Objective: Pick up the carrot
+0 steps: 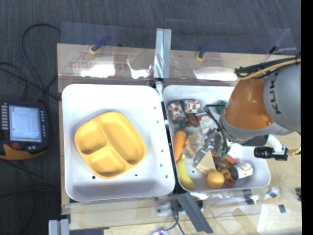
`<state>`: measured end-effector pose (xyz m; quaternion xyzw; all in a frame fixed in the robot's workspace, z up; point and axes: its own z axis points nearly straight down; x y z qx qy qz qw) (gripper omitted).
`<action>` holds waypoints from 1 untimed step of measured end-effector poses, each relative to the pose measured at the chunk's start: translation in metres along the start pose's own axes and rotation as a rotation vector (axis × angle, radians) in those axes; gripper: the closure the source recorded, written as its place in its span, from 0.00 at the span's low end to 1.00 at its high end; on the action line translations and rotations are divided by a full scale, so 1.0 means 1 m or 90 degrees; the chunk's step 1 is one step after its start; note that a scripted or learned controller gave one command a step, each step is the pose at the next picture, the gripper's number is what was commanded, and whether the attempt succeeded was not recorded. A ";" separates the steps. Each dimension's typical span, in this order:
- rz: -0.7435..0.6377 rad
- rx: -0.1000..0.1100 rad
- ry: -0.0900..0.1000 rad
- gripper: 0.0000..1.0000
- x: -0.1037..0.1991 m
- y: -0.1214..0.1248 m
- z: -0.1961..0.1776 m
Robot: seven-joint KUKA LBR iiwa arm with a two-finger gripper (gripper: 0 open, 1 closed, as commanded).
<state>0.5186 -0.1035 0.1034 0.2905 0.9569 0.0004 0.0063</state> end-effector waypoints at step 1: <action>0.155 0.003 0.007 1.00 0.070 0.079 -0.082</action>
